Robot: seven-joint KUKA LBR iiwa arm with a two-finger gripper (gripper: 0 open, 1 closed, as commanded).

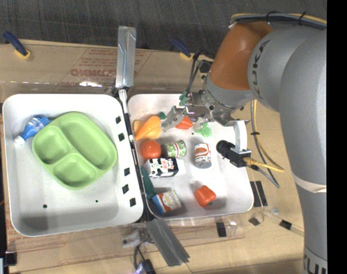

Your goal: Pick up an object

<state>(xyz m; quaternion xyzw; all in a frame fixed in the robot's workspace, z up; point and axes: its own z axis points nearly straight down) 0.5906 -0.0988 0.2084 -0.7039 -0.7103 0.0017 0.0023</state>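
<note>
**Gripper low at the right bin's far edge**

The gripper (185,114) sits over the right bin (242,196) near its far rim, close to an orange-and-green carrot-like toy (188,123); whether its claw is wide or narrow cannot be told. A yellow-orange pepper (148,127) hugs the left wall, a tomato (150,149) beside it. The near right corner lies bare. The left bin (25,210) holds a green divided plate (75,148).

- A robotics lab or test cell: a large grey industrial arm with an orange band (242,56) and loose cables reaches over the bench.
- Two shallow white plastic bins (25,210) sit on cardboard sheeting (93,61) held by blue clamps (16,43).
- Small toy groceries fill the right bin (239,193).
- Dark carpet (105,4) lies beyond.
</note>
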